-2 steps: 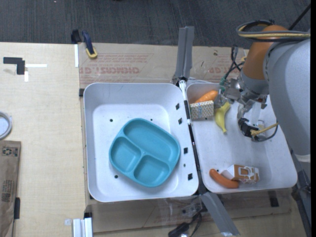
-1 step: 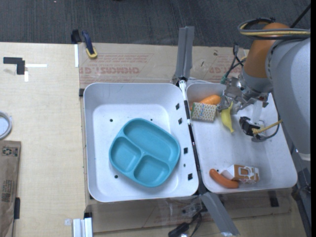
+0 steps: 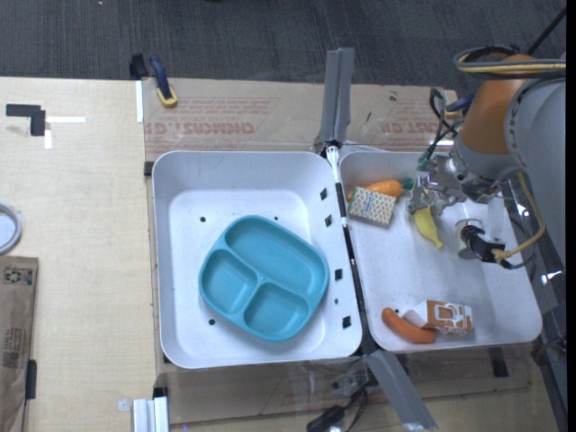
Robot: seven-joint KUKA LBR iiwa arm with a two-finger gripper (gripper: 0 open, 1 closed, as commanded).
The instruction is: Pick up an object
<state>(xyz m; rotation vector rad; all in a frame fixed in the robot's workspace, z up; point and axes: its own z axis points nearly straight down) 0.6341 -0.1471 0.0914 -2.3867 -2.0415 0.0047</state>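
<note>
In the right bin (image 3: 504, 277), my gripper (image 3: 427, 196) sits low near the back, directly over the upper end of a yellow banana (image 3: 430, 229). The banana's top meets the gripper's tip, and I cannot make out whether it is gripped. Just left of the gripper lie an orange toy (image 3: 387, 187) and a speckled yellowish block (image 3: 371, 206). Near the bin's front edge, a red sausage (image 3: 406, 327) lies next to a small orange-and-white carton (image 3: 446, 318).
The left bin (image 3: 180, 241) holds a blue divided plate (image 3: 263, 277). A grey post (image 3: 338, 97) stands behind the divider between the bins. The arm's cables (image 3: 490, 246) hang over the right bin's right side. Clamps and tape lie on the bench at left.
</note>
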